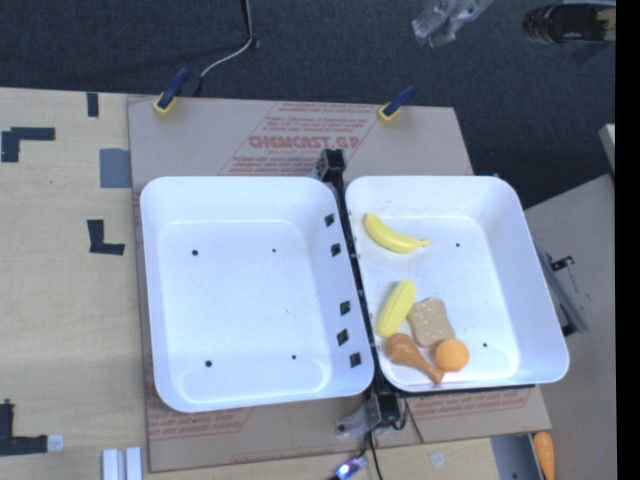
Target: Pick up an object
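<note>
banana [394, 236] in right bin [500, 268], well below fingers [441, 18]

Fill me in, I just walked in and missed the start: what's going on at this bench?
A robot arm is meant to pick up an object from the bins, but has nothing yet. Its gripper hangs high beyond the bins' far edge. The right bin holds a banana, a corn cob, a cracker, an orange ball and a drumstick, clustered near its front left. All lie untouched.
</note>
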You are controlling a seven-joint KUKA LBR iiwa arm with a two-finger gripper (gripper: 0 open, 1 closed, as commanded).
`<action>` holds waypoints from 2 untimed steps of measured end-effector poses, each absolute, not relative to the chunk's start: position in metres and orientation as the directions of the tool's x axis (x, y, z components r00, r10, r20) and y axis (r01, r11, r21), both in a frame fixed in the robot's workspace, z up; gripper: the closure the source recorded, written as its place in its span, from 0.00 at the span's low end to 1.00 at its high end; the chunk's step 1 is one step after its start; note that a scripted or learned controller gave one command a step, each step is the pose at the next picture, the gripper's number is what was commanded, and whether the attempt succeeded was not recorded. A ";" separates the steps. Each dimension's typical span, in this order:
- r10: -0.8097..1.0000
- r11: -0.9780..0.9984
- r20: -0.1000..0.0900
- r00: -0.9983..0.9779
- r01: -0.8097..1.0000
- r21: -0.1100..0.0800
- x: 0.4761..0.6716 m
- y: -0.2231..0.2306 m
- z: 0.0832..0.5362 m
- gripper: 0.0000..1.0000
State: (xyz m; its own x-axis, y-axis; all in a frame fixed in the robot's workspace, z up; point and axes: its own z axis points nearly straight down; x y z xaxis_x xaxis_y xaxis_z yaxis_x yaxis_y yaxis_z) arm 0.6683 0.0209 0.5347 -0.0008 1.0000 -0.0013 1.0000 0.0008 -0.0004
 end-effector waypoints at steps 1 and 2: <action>1.000 0.001 -0.001 -0.001 1.000 0.000 0.668 0.043 0.535 1.00; 1.000 0.001 -0.001 -0.001 1.000 0.000 0.668 0.067 0.534 1.00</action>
